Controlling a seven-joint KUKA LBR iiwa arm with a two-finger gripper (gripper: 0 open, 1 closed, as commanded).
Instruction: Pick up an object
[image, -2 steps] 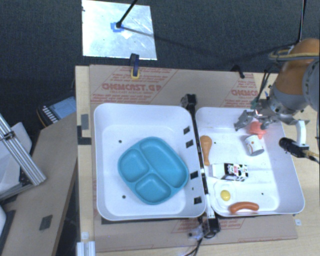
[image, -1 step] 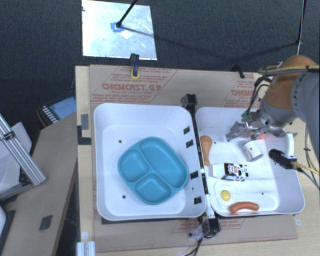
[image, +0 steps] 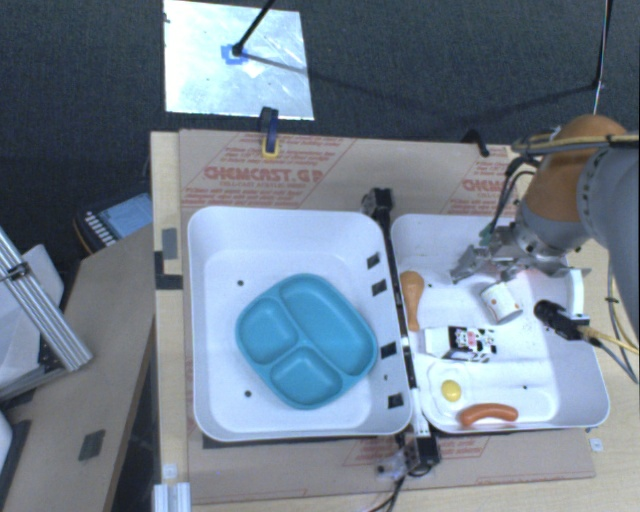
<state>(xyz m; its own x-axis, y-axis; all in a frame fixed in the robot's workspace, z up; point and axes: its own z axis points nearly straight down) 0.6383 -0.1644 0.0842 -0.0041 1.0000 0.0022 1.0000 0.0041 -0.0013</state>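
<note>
A robot gripper (image: 487, 262) hovers in the right bin (image: 580, 400), fingers spread and holding nothing, just beyond a small white cup (image: 500, 300); the left bin (image: 215, 300) holds a blue divided plate (image: 305, 340).

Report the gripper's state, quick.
Gripper: cannot be told from this view. It sits low over the right bin, near the small white cup; nothing is seen held.

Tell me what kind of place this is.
Probably a robotics lab test bench: a robot arm reaches over two white bins, toy food like a fried egg lies in one, and the bench is taped cardboard.
</note>
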